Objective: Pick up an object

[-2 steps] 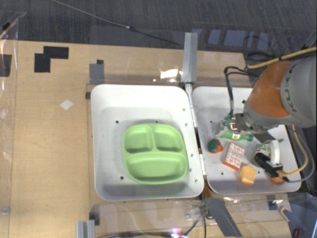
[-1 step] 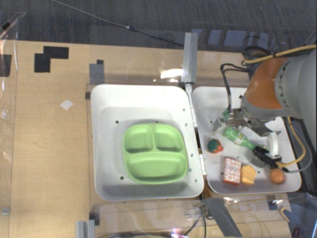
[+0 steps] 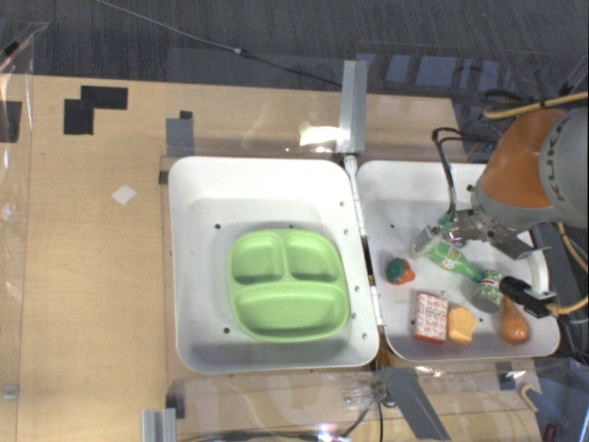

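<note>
In the right bin (image 3: 396,187) my gripper (image 3: 467,245) hangs low over a green-and-white packet (image 3: 463,264) that lies slantwise. Its two grey fingers (image 3: 424,240) are spread apart, one on each side of the packet's upper end; nothing is clamped between them, so it is open. A red strawberry toy (image 3: 398,271) sits just left of the packet. Along the bin's front lie a red-and-white carton (image 3: 430,317), a yellow block (image 3: 462,324) and an orange piece (image 3: 513,324).
The left bin (image 3: 198,247) holds a green divided plate (image 3: 288,283). A metal divider post (image 3: 353,109) stands between the bins at the back. A black cable (image 3: 446,168) loops above the right bin, and the orange-banded arm (image 3: 525,168) covers its right side.
</note>
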Motion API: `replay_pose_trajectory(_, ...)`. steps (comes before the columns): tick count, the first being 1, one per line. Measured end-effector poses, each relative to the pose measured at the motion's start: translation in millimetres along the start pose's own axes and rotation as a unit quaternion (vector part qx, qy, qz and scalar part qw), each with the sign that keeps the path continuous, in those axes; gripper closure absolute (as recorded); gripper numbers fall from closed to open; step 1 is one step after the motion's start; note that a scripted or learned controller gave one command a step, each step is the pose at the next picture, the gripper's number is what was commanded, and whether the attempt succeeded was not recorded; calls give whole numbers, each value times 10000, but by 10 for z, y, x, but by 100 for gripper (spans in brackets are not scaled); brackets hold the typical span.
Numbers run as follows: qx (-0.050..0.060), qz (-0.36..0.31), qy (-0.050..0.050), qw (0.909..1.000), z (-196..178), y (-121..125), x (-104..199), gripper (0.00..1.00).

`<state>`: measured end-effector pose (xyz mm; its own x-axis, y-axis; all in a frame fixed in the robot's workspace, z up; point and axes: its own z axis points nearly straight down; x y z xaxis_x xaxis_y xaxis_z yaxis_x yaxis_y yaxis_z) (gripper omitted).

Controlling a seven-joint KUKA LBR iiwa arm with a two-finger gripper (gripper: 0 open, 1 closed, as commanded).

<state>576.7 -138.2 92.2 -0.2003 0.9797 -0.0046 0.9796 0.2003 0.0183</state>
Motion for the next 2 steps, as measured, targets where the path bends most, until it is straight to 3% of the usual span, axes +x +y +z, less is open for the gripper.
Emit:
replay_pose_trajectory(1, -36, -22, 0, 10000, -127, 39, 18, 100)
replay_pose_trajectory(2, 69, 456, 17, 9989, -933, 263, 823, 100)
